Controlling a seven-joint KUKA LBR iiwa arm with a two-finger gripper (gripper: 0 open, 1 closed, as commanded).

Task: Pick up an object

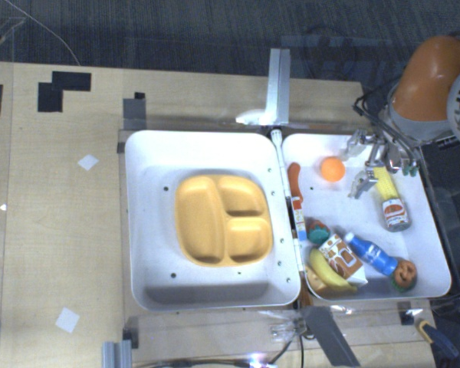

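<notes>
My gripper (pixel 370 169) hangs over the back of the right bin (pixel 429 240), below the orange wrist band. An orange ball (pixel 333 169) lies just to its left. Right beside it, on its right, is a small bottle with a yellow top and a red label (pixel 392 204); I cannot tell whether they touch. Toward the front lie a blue bottle (pixel 372 255), a brown and white carton (pixel 339 256), a banana (pixel 326 272), a teal lump (pixel 318 234) and a brown pretzel-like toy (pixel 404 273).
A red sausage (pixel 294 179) and a pen (pixel 297 215) lie along the right bin's left wall. The left bin (pixel 149 205) holds a yellow divided tray (pixel 222 218). A metal post (pixel 278 87) stands behind the divider between the bins.
</notes>
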